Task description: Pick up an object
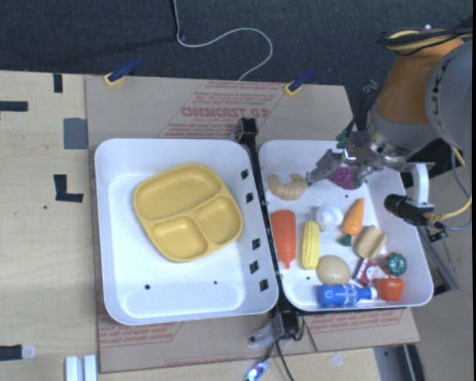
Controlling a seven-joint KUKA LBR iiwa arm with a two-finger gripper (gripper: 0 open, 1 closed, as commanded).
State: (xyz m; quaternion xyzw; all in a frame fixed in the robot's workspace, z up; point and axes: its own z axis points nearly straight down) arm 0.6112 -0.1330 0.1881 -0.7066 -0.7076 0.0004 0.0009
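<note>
My gripper (339, 167) hangs low over the back of the right bin (416, 296), its fingers spread open. One dark finger (320, 170) slants down to the left. A purple bunch of grapes (346, 178) lies right under the gripper, between the fingers; whether they touch it I cannot tell. Close by on the left is a beige croissant (288, 186). In front lie a white lump (329, 214), an orange carrot (352, 217), a yellow corn cob (310, 244) and a long red-orange sausage (283, 236).
A brown bread roll (369, 240), a potato (333, 270), a blue bottle (345, 294), a red tomato (389, 290) and a green ball (395, 263) crowd the right bin's front. The left bin (115, 165) holds a yellow divided plate (189, 211). A black divider (258, 205) separates the bins.
</note>
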